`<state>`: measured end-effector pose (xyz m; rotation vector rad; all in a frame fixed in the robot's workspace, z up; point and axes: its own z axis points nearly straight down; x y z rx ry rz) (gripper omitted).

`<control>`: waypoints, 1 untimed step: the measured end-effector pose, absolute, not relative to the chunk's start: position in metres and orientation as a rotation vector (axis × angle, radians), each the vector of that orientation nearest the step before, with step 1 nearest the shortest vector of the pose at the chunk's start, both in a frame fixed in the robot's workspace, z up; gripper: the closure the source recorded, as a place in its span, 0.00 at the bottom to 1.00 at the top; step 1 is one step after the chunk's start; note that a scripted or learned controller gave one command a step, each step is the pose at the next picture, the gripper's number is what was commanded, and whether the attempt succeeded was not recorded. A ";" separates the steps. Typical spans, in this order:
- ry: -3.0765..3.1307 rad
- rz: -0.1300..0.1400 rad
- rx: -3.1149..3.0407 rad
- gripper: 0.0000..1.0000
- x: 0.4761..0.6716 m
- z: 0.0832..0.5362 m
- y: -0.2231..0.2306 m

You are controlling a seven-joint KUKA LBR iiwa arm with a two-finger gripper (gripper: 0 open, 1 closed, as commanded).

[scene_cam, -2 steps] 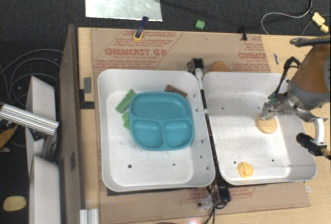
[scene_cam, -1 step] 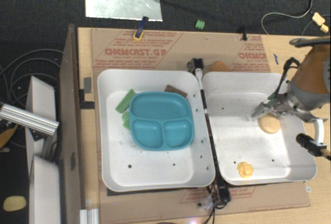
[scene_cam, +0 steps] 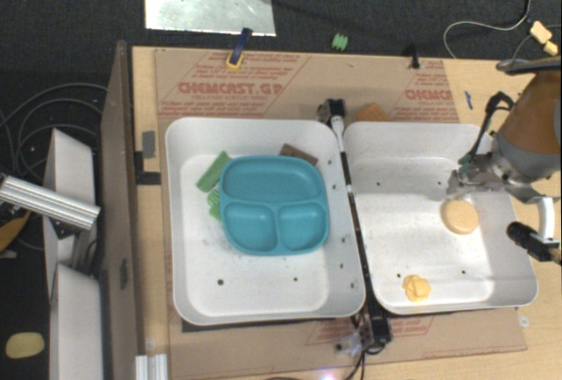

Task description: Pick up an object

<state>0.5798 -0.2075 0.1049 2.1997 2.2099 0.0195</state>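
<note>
Gripper [scene_cam: 464, 182] sits just above the tan round piece [scene_cam: 459, 216] in the right bin [scene_cam: 492, 295]; grip state unreadable. Piece looks light, smooth, maybe squashy; pinch across its middle.

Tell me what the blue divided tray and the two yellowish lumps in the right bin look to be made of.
Blue divided tray: looks like moulded plastic, smooth and matte, one even colour with rounded compartment walls. Round tan lump: pale, smooth, dull surface, possibly foam or soft plastic; hard to tell. Small yellow lump: brighter, irregular shape, perhaps rubber or foam; too small to judge.
</note>
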 end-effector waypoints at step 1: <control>2.219 0.005 2.213 1.00 0.565 0.181 -0.207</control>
